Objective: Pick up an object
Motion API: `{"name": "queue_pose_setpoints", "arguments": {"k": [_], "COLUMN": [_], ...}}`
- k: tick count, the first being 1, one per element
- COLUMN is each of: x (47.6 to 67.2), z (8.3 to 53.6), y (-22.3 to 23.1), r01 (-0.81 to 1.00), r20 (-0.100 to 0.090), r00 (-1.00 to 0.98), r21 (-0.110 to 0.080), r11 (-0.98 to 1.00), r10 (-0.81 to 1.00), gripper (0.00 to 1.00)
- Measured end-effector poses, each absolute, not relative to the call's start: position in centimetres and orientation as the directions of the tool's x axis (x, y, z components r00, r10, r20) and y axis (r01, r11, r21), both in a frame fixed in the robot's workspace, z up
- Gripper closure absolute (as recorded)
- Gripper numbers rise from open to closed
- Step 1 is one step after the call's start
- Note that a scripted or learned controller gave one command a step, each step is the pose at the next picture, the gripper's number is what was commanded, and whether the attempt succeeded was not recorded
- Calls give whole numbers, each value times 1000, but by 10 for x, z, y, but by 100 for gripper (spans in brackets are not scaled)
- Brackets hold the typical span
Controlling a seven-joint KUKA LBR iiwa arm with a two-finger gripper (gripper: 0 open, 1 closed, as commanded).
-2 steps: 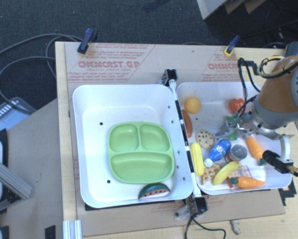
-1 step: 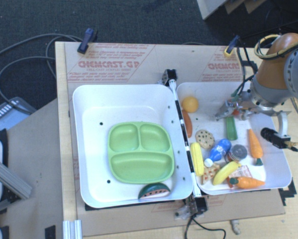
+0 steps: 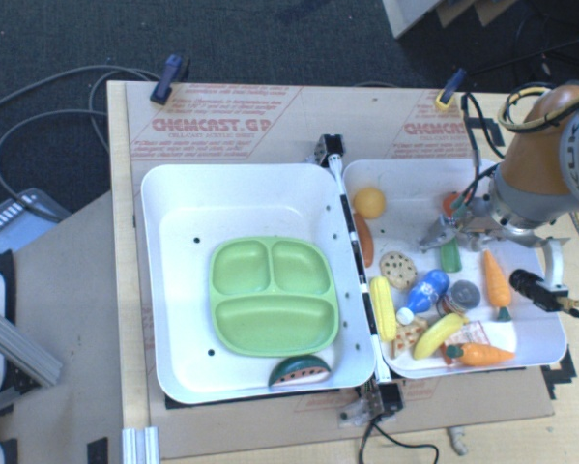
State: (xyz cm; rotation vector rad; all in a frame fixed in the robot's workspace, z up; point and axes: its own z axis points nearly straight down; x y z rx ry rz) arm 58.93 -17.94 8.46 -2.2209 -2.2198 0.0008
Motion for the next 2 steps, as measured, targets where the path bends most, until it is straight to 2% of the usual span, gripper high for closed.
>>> {"name": "queue_pose_setpoints", "arguments": {"k": [1, 2], "x": [590, 632], "z": [95, 85], "y": [-179, -93], "r01": [1000, 1000], "r20": [0, 1], "r00": [1, -2], "r21": [1, 2], "r11": [-1, 2], "r10": [1000, 1000], "gripper": [100, 100]}}
